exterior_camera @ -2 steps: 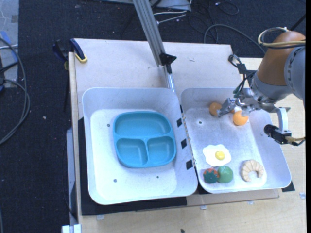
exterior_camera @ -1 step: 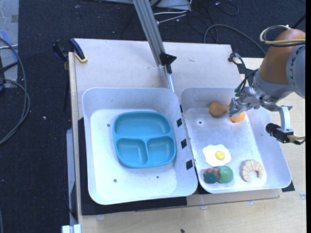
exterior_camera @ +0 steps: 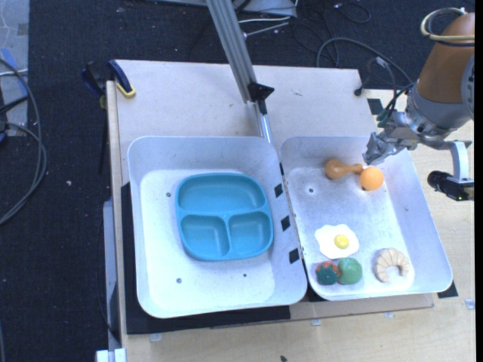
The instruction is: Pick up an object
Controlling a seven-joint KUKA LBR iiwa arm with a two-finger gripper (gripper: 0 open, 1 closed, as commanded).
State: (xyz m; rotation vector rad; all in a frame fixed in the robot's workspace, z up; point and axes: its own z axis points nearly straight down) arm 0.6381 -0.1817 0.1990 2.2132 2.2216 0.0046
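Note:
The right bin [exterior_camera: 411, 202] holds an orange ball [exterior_camera: 371, 179], a tan drumstick-shaped toy [exterior_camera: 341, 170], a fried egg toy [exterior_camera: 336, 240], a red and green vegetable toy [exterior_camera: 339, 271] and a croissant toy [exterior_camera: 392, 265]. My gripper [exterior_camera: 375, 154] hangs at the bin's far right side, just above and behind the orange ball. Its tips point down toward the ball and the drumstick. Nothing shows between them.
A blue three-compartment tray [exterior_camera: 224, 216] lies in the left bin [exterior_camera: 151, 202]. A slanted metal pole [exterior_camera: 234, 40] rises behind the bins. Cables trail over the dark floor at the back and left.

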